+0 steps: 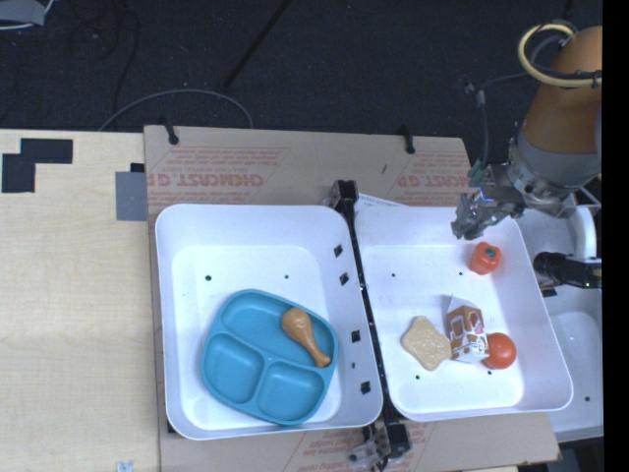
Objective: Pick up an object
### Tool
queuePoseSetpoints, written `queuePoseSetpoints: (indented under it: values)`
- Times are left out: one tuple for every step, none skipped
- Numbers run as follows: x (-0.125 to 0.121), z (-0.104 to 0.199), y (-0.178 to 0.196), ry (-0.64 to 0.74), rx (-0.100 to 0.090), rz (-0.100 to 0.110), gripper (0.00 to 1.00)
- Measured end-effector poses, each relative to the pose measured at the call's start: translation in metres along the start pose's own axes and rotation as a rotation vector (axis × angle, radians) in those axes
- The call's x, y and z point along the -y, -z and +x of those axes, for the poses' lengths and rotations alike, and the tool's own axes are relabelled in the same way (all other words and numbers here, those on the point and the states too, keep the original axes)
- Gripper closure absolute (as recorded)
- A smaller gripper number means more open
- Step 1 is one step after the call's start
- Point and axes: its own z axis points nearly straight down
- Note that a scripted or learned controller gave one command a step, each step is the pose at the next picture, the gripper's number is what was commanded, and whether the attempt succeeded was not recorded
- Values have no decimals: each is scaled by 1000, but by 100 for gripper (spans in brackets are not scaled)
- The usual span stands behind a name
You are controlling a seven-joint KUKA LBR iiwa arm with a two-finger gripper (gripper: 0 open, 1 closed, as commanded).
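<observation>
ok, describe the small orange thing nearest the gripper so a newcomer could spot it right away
Take the right-hand white bin and go to its far right corner, just below the gripper. The small round orange-red object lies there alone on bare bin floor. The similar red ball lies nearer the front, touching a brown-and-white packet.

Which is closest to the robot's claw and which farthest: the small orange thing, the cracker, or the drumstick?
From the gripper:
1. Small orange thing, just below it in the right bin.
2. Cracker, lower in the right bin.
3. Drumstick, on the blue plate, left bin.
</observation>
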Motion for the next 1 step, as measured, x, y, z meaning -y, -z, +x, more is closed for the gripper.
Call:
queuePoseSetpoints:
  values:
    - [13, 51, -17, 0, 0, 1, 100]
